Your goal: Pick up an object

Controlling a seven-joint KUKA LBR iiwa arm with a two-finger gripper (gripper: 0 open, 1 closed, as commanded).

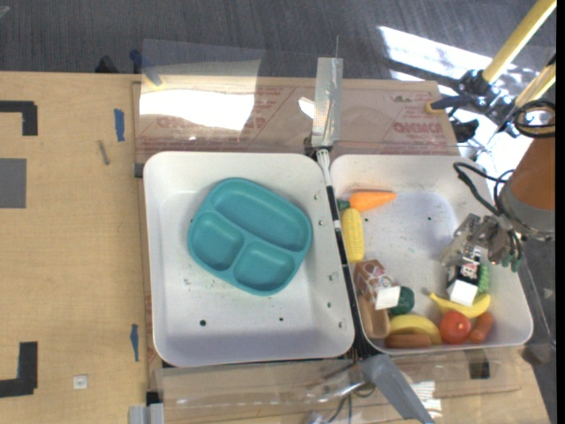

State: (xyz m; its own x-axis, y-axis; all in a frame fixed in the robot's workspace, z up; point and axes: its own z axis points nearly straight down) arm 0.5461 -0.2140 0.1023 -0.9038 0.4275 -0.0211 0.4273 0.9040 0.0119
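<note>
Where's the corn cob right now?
In the camera view, the corn cob lies in the right bin, against its left wall, just below the carrot and above the brown packet.

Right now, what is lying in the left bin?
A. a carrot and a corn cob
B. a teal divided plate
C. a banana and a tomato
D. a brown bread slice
B. The teal divided plate lies in the left bin, while the carrot, corn cob and banana are all in the right bin.
</note>
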